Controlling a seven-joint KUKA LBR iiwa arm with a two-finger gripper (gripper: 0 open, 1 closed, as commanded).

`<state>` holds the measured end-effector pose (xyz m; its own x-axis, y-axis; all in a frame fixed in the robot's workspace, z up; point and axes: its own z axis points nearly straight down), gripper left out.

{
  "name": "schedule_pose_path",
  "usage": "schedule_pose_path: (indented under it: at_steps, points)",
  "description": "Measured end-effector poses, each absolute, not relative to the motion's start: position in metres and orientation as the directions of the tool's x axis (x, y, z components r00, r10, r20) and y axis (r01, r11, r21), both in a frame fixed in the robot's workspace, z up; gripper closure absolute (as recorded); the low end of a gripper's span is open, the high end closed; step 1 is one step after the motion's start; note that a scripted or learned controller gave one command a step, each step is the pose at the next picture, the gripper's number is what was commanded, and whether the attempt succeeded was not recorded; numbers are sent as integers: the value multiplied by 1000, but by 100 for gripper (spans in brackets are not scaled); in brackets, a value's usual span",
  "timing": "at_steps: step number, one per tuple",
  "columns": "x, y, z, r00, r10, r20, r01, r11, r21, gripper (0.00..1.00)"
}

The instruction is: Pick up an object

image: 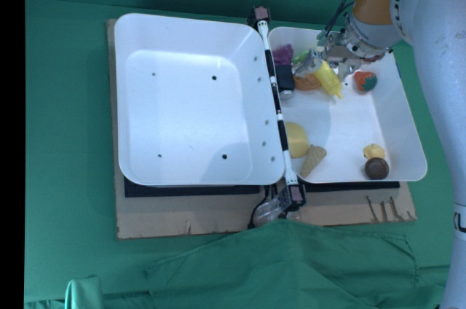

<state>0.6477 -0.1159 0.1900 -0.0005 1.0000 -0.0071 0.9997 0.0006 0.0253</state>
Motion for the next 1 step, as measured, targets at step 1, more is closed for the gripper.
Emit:
schedule_pose_path:
  at_steps: [1]
  points:
    - [649,-118,207,5,1000,-9,999,-5,39,100]
